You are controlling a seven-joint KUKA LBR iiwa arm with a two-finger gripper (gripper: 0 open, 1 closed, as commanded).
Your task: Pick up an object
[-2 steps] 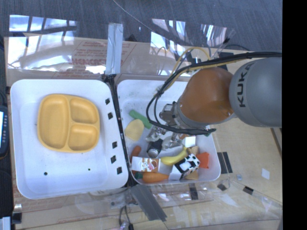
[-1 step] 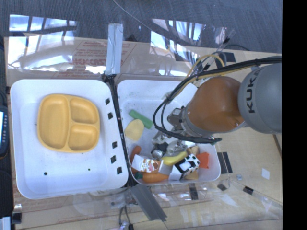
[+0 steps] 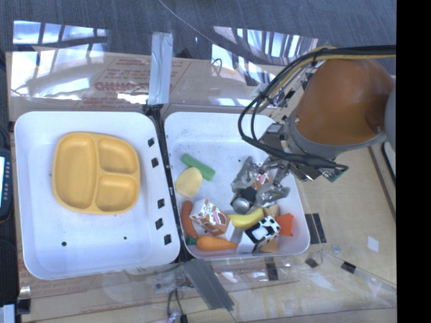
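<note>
My gripper (image 3: 259, 186) hangs low in the right bin (image 3: 222, 130), just above a pile of toy food. Right under its metal fingers lie a yellow banana (image 3: 246, 218) and a black-and-white cow figure (image 3: 263, 230). Left of it rest a pale yellow potato-like piece (image 3: 189, 182) and a green bean pod (image 3: 198, 167). An orange carrot (image 3: 215, 244), a red-and-white patterned piece (image 3: 209, 217) and a red piece (image 3: 285, 223) lie along the bin's near wall. The arm's orange band (image 3: 340, 103) covers the bin's far right corner.
The left bin (image 3: 40, 247) holds a yellow divided plate (image 3: 96, 172). A taped divider (image 3: 159, 73) runs between the bins. Cables (image 3: 269, 106) loop off the wrist above the right bin. Bare floor shows in the right bin's upper left.
</note>
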